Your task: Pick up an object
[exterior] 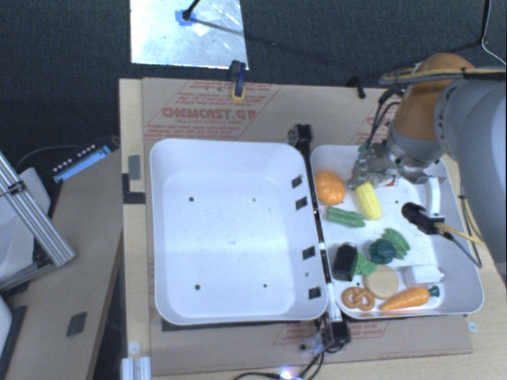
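Note:
The right bin (463,291) holds several toy foods. A yellow corn cob (367,201) lies near its middle top, with an orange fruit (330,187) to its left and a green pod (345,217) just below. My gripper (365,172) reaches in from the right and hangs low over the upper end of the corn cob, touching or nearly touching it. Nothing shows between the fingers.
Lower in the right bin lie a dark green broccoli (384,250), a black block (344,261), a tan disc (383,281), a pretzel (358,298), a carrot (406,298) and a white block (425,274). The left bin (162,212) adjoins across a black divider (313,212).

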Motion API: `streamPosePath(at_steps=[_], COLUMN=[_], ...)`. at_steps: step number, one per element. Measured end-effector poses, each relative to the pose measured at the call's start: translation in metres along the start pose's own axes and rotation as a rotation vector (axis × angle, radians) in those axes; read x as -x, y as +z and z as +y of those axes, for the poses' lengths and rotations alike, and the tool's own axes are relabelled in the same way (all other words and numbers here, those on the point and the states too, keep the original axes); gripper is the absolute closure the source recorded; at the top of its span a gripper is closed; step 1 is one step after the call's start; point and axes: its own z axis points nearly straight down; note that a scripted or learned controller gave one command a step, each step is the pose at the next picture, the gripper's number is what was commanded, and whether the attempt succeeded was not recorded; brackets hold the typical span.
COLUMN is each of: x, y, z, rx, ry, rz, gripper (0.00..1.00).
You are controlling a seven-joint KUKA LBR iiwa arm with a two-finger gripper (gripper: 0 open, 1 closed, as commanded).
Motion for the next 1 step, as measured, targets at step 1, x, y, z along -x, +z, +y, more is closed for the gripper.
streamPosePath(at_steps=[1], x=[-0.0944], y=[-0.0944], z=[0.0222], rx=[0.004], ry=[-0.008], rz=[0.006], gripper=[1.00])
